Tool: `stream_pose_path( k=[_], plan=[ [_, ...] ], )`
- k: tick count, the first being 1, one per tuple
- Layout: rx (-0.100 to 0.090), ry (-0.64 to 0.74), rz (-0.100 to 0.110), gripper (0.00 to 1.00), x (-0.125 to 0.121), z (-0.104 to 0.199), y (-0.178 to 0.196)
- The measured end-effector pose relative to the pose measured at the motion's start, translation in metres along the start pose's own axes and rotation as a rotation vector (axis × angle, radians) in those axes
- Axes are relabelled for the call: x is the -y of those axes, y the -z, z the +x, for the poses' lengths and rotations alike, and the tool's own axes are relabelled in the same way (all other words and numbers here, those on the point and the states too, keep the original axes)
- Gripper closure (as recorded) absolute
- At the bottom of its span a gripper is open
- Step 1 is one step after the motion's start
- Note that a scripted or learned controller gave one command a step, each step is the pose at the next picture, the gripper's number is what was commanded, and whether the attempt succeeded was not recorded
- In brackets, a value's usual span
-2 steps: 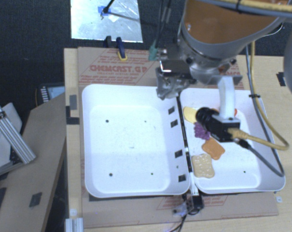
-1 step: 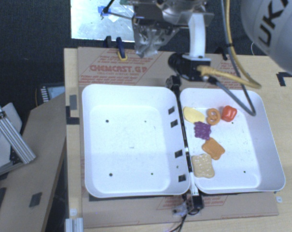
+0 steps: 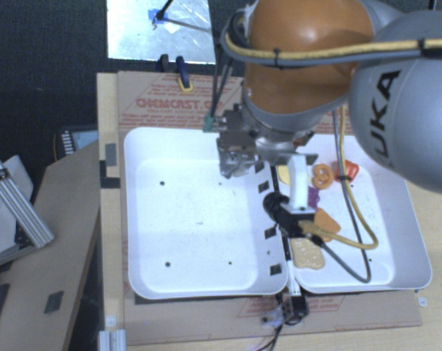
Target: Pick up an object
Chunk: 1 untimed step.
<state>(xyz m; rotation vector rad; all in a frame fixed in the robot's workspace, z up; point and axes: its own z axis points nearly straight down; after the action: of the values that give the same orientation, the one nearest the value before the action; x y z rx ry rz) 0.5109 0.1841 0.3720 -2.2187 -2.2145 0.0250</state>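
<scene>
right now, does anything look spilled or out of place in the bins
Nothing looks spilled or damaged. The small items, a tan piece, an orange piece and a red piece, all lie inside the right bin, bunched toward its left wall.

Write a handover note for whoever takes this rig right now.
Tool: above the left bin, near its far right corner; whether it is open or shut is unclear.
Things: orange ring, red piece, orange wedge and tan piece all lie in the right bin.
Done: nothing visibly picked up.
Left: move over the right bin, grasp one item, lift it.
</scene>
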Motion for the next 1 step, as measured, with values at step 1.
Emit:
stream_pose_path(
  k=[1],
  plan=[
    [-0.008,0.007,-0.019,1.00,-0.0095,0.0259,0.0137]
  ],
)
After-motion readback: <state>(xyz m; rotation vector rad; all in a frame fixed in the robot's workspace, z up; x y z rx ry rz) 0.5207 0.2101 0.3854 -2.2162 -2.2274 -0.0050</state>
